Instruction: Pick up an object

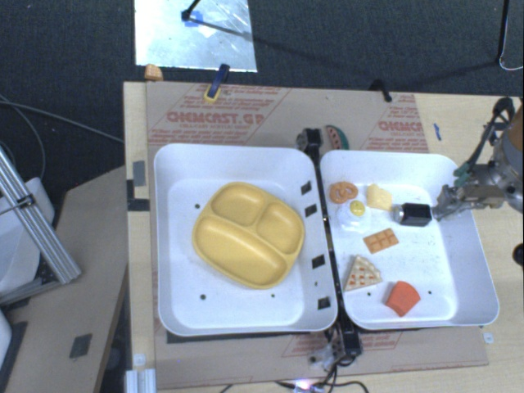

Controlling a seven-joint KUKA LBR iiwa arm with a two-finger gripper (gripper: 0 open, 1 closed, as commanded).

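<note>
1. Bearing two shallow white bins side by side, the worktop (246, 109) is covered by printed brown card.
2. The left bin (176, 219) holds a yellow divided plate (248, 234), lying flat near its middle.
3. The right bin (467, 285) holds six small toy foods, all well apart from the plate.
4. The arm (495, 178) reaches in from the right, over the right bin's far right part.
5. The claw (450, 203) sits at the arm's left end. I cannot tell whether it is open or closed, and nothing is seen held in it.
6. An orange-red block (403, 298) lies nearest, with a triangular slice (361, 273) just left of it.
7. A brown waffle square (380, 240) lies mid-bin.
8. Farther off lie a pale yellow block (378, 196), an orange pretzel (344, 191) and a fried egg (356, 210), all left of the claw.
</note>
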